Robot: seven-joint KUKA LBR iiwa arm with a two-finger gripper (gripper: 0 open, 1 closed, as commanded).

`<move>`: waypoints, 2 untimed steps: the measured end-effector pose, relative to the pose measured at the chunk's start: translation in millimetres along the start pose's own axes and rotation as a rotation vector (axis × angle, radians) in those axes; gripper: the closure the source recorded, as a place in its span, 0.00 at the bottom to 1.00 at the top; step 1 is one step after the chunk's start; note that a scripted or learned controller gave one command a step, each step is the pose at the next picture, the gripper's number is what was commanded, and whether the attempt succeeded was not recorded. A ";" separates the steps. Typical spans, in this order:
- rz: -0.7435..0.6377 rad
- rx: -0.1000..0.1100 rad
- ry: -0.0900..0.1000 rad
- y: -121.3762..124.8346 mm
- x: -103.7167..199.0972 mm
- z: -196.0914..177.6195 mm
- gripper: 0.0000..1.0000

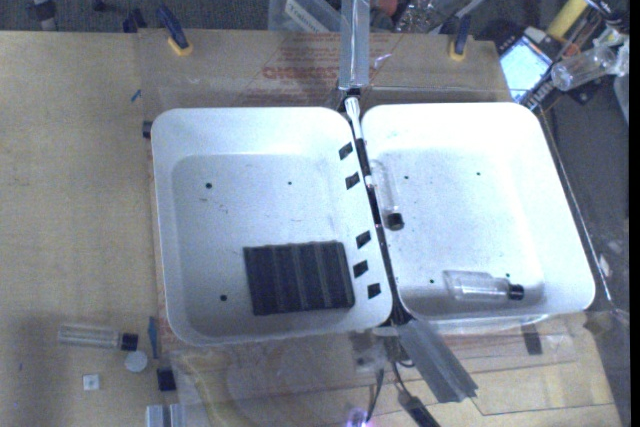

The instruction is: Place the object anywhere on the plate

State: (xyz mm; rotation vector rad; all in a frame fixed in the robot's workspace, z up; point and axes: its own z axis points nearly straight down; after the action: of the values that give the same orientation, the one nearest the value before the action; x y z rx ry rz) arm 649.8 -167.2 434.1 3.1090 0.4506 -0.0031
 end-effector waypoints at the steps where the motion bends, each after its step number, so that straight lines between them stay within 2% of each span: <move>1: -0.450 -0.001 0.001 47.9 -17.3 -0.3 1.00; 2: -0.688 -0.003 0.002 50.2 -8.5 -0.3 1.00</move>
State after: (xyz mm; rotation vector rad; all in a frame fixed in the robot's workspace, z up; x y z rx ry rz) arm 655.9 -217.7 434.4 2.7730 1.4716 0.0005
